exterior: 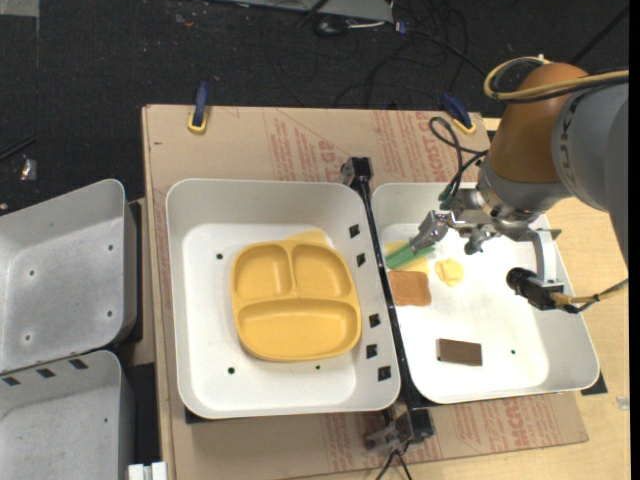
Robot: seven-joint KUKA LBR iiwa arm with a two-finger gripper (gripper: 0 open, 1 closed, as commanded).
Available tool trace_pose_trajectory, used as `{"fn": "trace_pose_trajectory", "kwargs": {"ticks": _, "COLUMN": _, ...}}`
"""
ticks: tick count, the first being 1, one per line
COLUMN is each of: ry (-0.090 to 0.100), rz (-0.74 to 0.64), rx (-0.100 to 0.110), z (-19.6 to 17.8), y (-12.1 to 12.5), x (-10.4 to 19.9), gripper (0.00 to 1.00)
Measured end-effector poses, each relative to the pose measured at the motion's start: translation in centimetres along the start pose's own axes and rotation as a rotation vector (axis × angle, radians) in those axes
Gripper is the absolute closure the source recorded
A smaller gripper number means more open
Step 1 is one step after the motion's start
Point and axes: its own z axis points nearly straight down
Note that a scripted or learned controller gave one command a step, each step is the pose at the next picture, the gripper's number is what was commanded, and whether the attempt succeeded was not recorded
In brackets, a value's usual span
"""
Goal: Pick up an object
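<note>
Note left bin (200, 268): smooth white plastic, slight sheen. Inside it, yellow divided tray (296, 300): moulded plastic, satin gloss. Right of left bin, second bin (520, 363): same white plastic. In second bin: tan slab (409, 288) matt, porous-looking; brown block (459, 352) matt; green piece (405, 255) and yellow piece (449, 271) smooth, plastic-like. Beneath left bin, board (270, 138): raw printed cardboard, matt. Arm (560, 138): smooth grey and orange casing, semi-gloss.

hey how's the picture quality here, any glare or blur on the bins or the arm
Camera view: sharp overall, even overhead light; the white bins look bright with mild glare on the rims; the yellow tray throws almost no shadow; the gripper area is small and cluttered rather than blurred.
</note>
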Motion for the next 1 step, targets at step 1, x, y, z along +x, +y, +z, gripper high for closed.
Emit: {"fn": "trace_pose_trajectory", "kwargs": {"ticks": 1, "ry": -0.001, "rz": 0.001, "rx": -0.004, "z": 5.86, "y": 0.88, "x": 0.09, "gripper": 0.00}}
